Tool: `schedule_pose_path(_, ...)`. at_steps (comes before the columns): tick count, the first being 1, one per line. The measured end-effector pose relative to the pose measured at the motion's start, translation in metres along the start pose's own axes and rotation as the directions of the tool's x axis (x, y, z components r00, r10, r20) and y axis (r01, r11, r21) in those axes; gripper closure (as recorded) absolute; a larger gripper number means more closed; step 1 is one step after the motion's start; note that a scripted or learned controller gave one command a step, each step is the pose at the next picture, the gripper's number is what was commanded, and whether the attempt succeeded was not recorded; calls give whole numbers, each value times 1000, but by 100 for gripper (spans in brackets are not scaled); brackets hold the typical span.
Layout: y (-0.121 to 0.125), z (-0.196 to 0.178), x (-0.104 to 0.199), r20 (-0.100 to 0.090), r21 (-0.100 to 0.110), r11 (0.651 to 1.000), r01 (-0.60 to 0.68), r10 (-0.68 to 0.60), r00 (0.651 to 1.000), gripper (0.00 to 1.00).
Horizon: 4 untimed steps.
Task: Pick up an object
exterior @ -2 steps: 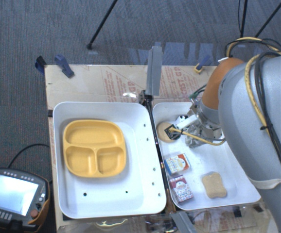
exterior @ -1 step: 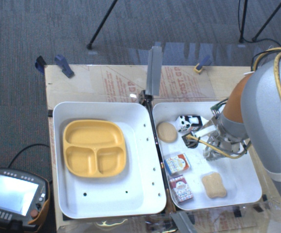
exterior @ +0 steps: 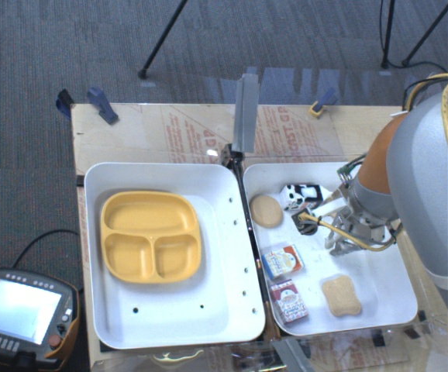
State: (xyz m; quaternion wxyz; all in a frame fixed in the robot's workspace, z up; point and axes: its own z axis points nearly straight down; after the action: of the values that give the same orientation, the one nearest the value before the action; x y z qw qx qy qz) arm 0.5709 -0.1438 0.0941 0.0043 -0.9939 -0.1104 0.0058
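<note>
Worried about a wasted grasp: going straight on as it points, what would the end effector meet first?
Likely bare floor of the right bin; the end effector seems to point down, though depth is unclear.

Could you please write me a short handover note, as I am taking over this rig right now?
Tool: low in the right bin; no item is visibly held.
Right bin: cow toy next to the tool, biscuit, carton, second carton, toast.
Left bin: yellow plate.
Done: the arm has reached into the bin; nothing is lifted.
Left: grasp one item and raise it.
</note>
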Motion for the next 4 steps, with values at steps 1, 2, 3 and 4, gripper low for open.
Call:
schedule_pose_path(1,53,10,-96,-3,-5,1000,-28,28,1000,100)
schedule_pose_path(2,-15,8,6,-7,-3,1000,-13,13,1000,100)
schedule_pose_path(3,64,8,-43,-4,-6,1000,-21,21,1000,100)
schedule_pose_path(4,-39,10,-24,-5,-3,998,56,-56,998,100)
